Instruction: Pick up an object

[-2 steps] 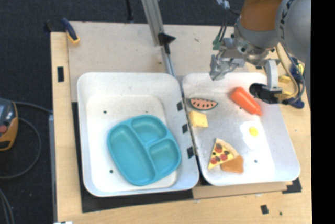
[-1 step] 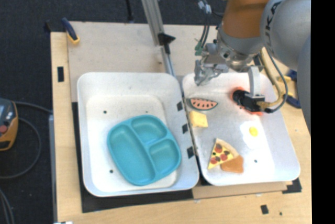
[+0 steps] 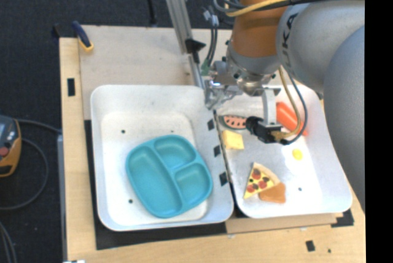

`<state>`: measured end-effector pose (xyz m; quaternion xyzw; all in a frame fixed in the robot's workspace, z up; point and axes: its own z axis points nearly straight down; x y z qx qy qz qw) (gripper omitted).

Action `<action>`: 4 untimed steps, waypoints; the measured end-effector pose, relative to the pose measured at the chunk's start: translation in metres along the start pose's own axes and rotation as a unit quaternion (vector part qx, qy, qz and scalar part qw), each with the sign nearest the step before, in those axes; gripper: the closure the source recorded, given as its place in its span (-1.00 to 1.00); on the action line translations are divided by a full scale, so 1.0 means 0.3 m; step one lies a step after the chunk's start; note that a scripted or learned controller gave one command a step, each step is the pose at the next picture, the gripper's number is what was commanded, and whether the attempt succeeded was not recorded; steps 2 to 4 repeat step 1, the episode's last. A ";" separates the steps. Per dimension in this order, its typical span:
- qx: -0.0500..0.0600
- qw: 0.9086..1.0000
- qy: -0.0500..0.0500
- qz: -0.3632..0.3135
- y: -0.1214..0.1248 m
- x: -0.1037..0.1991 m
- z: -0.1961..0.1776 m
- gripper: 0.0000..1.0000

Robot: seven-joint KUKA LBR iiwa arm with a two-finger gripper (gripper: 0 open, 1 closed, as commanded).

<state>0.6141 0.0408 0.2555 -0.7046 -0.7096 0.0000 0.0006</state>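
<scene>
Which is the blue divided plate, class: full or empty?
Empty. The blue divided plate lies right way up in the left bin, all three compartments bare.

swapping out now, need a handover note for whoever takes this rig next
Gripper: over the far end of the divide between the bins, nothing visibly held.
Right bin: pizza slice, yellow block, small yellow piece, orange item, striped red piece.
Left bin: teal divided plate.
Done: no object lifted yet.
Left: grasp one object and lift it.
</scene>
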 end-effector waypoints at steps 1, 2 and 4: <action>0.000 1.000 0.000 0.000 -0.068 0.141 0.001 1.00; 0.000 1.000 0.000 0.000 -0.068 0.141 0.001 1.00; 0.000 1.000 0.000 0.000 -0.068 0.141 0.001 1.00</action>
